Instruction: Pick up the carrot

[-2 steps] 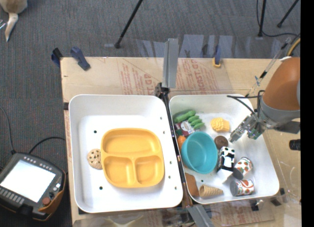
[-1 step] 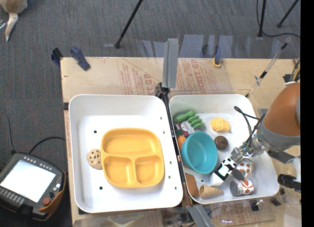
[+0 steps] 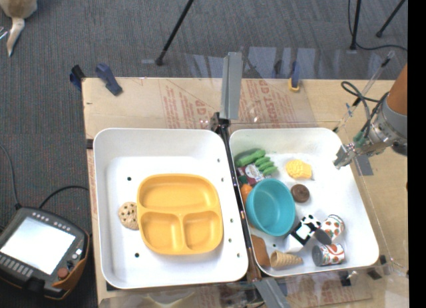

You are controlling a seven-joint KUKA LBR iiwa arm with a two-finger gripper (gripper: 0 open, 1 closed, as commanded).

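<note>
The carrot (image 3: 245,192) shows as a small orange piece in the right bin (image 3: 346,142), wedged between the bin's left wall and the blue bowl (image 3: 271,207), which hides most of it. My gripper (image 3: 352,159) hangs over the right bin's upper right part, near its right rim. It is well to the right of the carrot and touches nothing in the bin.
Around the bowl lie green pea pods (image 3: 255,160), a yellow corn piece (image 3: 299,169), a brown cookie (image 3: 300,193), an ice cream cone (image 3: 285,259) and two cans (image 3: 329,253). The left bin (image 3: 113,147) holds a yellow divided plate (image 3: 180,213) and a cookie (image 3: 128,215).
</note>
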